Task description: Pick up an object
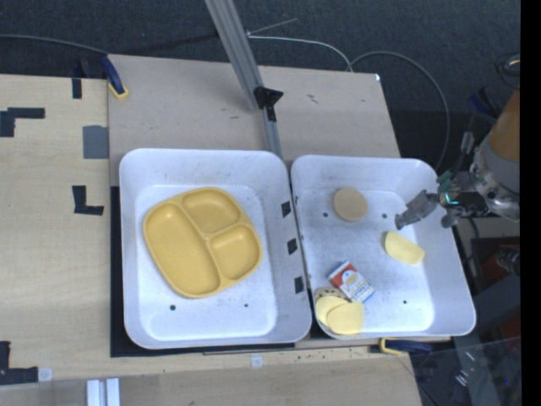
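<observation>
The right bin [439, 311] holds a tan round disc [349, 204], a yellow oblong piece [404, 248], a small red, white and blue packet [351, 282] and two pale yellow round pieces [340, 314] in its front left corner. My gripper [429, 214] hangs over the bin's right side, just above and right of the yellow oblong piece. It stands open with nothing between its fingers [412, 210].
The left bin [135, 311] holds a yellow divided plate [201, 240]. A slanted metal rail [237, 41] runs down to the bins' shared back corner. Cables lie on the bench behind the right bin.
</observation>
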Controlling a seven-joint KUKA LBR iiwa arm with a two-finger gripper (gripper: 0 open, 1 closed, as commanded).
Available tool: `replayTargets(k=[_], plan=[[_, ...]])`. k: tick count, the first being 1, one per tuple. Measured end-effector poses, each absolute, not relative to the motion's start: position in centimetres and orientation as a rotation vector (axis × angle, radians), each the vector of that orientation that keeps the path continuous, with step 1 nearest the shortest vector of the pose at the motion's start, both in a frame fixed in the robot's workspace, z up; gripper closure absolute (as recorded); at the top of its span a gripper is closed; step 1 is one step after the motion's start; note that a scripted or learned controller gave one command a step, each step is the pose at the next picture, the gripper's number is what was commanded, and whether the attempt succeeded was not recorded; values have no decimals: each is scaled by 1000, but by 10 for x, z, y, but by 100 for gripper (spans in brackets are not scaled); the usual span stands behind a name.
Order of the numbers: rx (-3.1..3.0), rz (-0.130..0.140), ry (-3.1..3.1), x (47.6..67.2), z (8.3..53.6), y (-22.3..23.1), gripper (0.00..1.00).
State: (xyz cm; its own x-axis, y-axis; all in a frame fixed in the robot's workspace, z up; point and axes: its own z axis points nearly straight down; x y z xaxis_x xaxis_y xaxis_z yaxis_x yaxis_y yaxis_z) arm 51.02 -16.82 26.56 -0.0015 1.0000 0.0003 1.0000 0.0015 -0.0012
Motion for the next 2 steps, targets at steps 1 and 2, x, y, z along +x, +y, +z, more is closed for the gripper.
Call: replayTargets(k=[1, 2], plan=[[-2223, -3, -2228, 566, 295, -200, 0], [-2217, -6, -2232, 666, 335, -159, 0]])
